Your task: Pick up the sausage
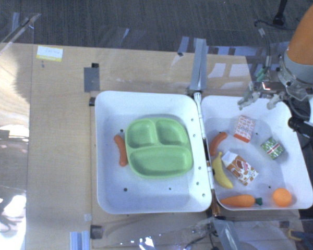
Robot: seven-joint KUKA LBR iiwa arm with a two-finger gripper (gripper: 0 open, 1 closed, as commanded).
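On the far left the bare wooden bench [52, 155] carries nothing of use to the task; the first thing that matters is the left bin [107, 191], where a green divided plate [159, 147] sits near the middle and an orange-red sausage [121, 150] lies flat on the bin floor just beside the plate's left edge, its length running roughly front to back. Across the divider, the right bin [300, 184] holds a second sausage [217, 141] leaning close to the left wall, with a banana [221, 171] just below it, a small carton [241, 169] touching the banana's right side, a carrot [239, 201] along the front wall, an orange [282, 197] in the front right corner, a red-and-white box [244, 128] and a green wrapped packet [272, 148] further back. The gripper [266, 98] hovers over the back edge of the right bin, its two fingers spread wide with nothing between them. I judge this to be the approach step, with no grasp yet made. The nearer sausage looks the likelier target; reaching it calls for moving left and forward, turning the fingers to straddle its narrow width, and descending without catching the bin wall or the banana
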